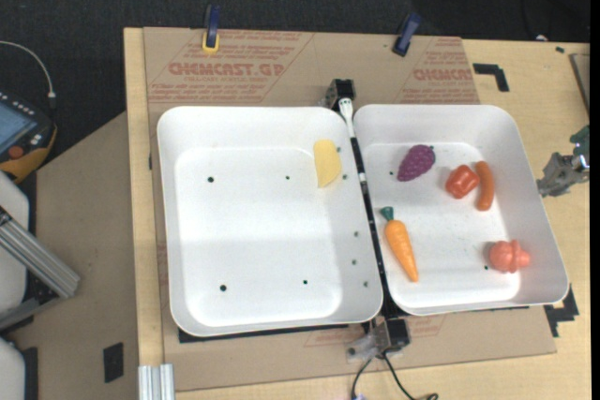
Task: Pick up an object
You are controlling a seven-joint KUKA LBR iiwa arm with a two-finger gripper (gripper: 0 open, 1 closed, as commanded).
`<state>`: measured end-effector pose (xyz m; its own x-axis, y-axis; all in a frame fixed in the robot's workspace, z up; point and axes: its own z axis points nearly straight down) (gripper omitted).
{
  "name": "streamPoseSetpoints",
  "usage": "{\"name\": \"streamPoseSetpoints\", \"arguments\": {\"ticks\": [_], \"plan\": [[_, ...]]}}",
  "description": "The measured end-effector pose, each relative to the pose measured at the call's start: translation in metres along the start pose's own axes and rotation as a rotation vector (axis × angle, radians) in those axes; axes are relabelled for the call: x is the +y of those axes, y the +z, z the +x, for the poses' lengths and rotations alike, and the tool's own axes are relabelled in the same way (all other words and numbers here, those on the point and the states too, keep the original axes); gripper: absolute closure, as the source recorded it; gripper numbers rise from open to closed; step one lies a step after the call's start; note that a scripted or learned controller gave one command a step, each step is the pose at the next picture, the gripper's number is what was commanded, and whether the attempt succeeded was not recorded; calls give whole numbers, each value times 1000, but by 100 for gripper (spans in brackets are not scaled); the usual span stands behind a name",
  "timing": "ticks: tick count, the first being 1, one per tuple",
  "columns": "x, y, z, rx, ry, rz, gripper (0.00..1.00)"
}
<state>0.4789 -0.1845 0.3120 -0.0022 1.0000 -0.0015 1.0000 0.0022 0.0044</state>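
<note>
The claw (565, 171) sits at the far right of the scene, outside the right bin (530, 201) and just beyond its rim. It is small and partly cut off there, so whether it is apart or together cannot be told, and nothing can be seen held in it. My reading is that the arm is parked clear of the bins so the camera has an open look at what lies in them before a pick is chosen.

Taking the right bin as the landmark, five toy foods lie loose on its floor, well spread, which leaves room to come down around any one of them. A purple grape bunch (415, 162) is toward its back left. A red pepper (459, 182) lies near its middle back, touching or nearly touching an orange sausage (485, 185) just to its right. That pair would be the awkward choice, since closing on one could nudge the other. A carrot (401, 246) lies along the bin's left wall, green top pointing back; the wall crowds one side of it. A red-pink fruit (507, 256) sits at the bin's front right, closest to the claw and with free space around it, so it looks the easiest target.

Left of the right bin, the left bin (187, 229) holds one pale yellow piece (326, 164), lying against its right wall near the back. The bins share a cardboard-covered surface (281, 51) and meet at a clamped seam.

No pick has begun.
</note>
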Motion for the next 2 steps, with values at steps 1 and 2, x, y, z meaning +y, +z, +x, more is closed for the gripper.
{"name": "streamPoseSetpoints", "arguments": {"ticks": [1, 2], "plan": [[1, 3, 12, 1, 0, 4, 100], [2, -28, 39, 0, -2, -1, 100]]}}
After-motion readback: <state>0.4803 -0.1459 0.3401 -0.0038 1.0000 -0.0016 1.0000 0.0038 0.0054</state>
